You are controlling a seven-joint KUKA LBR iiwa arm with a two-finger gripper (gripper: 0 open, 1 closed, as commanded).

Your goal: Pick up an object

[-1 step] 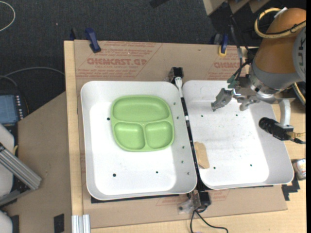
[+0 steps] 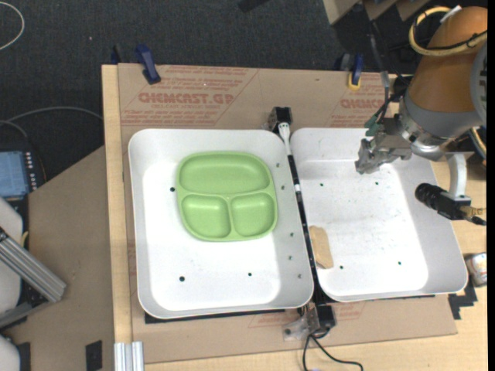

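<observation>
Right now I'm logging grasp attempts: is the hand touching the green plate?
Apart. The camera view shows the hand over the right bin, while the green plate lies in the left bin, with the bins' rims between them.

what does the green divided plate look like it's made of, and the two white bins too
Green divided plate: probably moulded plastic, matte to satin; uniform colour, soft rounded compartment walls, only faint sheen.
Left bin and right bin: likely thin formed plastic, smooth and slightly glossy; rounded corners, curled rims. Painted metal can't be ruled out.
</observation>
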